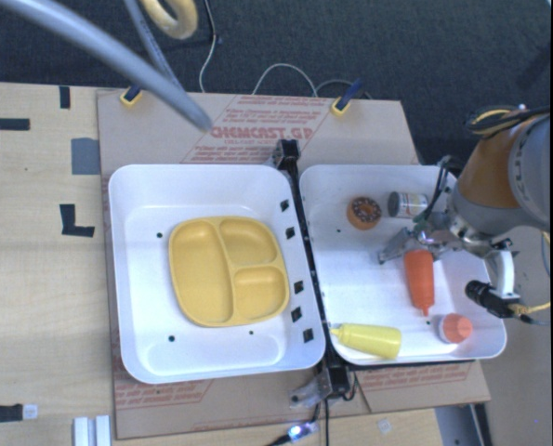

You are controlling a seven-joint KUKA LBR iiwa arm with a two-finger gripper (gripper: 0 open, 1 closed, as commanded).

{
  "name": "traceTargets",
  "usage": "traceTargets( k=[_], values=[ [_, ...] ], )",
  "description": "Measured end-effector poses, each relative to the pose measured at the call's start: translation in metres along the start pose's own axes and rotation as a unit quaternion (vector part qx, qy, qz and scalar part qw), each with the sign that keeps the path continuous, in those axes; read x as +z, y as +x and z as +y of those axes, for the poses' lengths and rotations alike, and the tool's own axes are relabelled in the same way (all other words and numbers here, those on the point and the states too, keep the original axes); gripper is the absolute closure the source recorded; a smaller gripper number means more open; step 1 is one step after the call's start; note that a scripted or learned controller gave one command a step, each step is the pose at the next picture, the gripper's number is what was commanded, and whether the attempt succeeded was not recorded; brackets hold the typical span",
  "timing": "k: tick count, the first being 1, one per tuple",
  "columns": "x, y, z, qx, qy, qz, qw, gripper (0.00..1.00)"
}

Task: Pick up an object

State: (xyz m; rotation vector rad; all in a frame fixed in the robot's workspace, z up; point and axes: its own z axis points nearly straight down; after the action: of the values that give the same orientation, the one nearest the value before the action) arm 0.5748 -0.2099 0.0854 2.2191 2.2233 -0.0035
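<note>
Carrot (420,280), orange and upright in the frame, lies in the right bin (350,249), right of centre, and the gripper (415,242) sits directly over its top end. Whether the claw is open or closed, I cannot tell from this angle (the wrist hides the tips), and nothing shows the carrot clamped. The arm (499,179) comes in from the right edge, orange band up by the bin's rim. Around it: a brown donut (363,212) near the bin's upper middle, a small metal can (408,203) just right of it, a yellow bottle (369,339) lying along the lower edge, a pinkish round piece (455,328) at the lower right. Over in the left bin (137,277), a yellow plate (228,269) with three compartments sits at centre.
</note>
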Motion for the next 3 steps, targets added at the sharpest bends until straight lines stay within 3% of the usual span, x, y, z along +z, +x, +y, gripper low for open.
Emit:
traceTargets(
  k=[1, 3],
  values=[
    [-0.014, 0.000, 0.001, 0.000, -0.001, 0.000, 1.0000, 1.00],
    [-0.105, 0.010, 0.006, -0.001, -0.003, 0.000, 1.0000, 1.00]
  ],
)
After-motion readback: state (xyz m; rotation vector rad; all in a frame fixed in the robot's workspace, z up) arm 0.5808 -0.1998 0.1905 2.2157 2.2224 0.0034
